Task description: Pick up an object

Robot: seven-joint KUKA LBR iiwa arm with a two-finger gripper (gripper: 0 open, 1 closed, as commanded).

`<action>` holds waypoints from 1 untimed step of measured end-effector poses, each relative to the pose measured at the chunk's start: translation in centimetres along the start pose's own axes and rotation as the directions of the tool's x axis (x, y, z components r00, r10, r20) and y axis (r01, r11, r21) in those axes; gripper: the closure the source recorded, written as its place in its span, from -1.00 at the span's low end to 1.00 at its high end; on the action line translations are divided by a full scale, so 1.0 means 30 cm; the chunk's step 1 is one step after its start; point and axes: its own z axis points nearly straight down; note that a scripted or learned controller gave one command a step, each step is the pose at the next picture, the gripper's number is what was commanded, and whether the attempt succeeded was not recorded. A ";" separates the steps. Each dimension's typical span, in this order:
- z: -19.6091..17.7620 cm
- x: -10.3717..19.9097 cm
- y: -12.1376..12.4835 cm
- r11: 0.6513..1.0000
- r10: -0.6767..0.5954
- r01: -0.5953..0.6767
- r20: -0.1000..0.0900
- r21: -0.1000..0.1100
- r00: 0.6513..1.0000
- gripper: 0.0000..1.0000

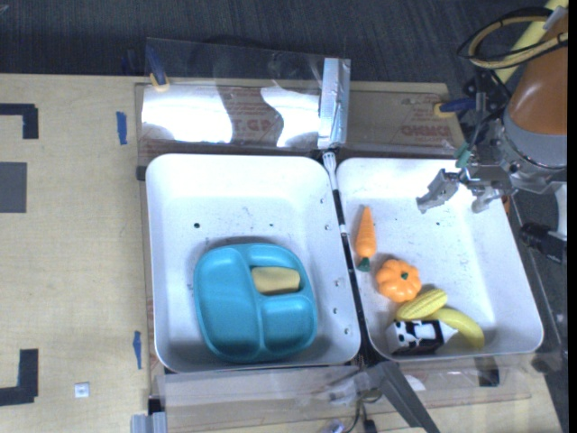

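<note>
Two shallow white bins sit side by side on the bench, the left bin (pixel 171 242) and the right bin (pixel 505 269), with the gripper (pixel 460 192) positioned above the upper portion of the right bin. The jaws stand spread apart, with nothing between them; one finger (pixel 437 192) points toward the left and the other finger (pixel 487 198) lies closer to the arm's orange band (pixel 541 97). Below and to the left of the jaws, well apart from them, a toy carrot (pixel 364 233) lies roughly upright against the left wall of the right bin. Further below the jaws, a small orange pumpkin (pixel 398 279) sits just beneath the carrot's green end. Beyond the pumpkin, at the lower edge of the same bin, a yellow banana (pixel 446 314) rests touching a black-and-white object (pixel 416 334); the kind of this object cannot be determined. Far to the left of the jaws, in the left bin, a blue divided tray (pixel 225 318) holds a yellow oblong item (pixel 275 280) in its upper right compartment. No object in the right bin is in contact with the gripper.
</note>
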 end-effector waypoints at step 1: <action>0.426 -0.016 -0.123 0.999 -0.055 0.055 -0.001 0.003 0.999 -1.00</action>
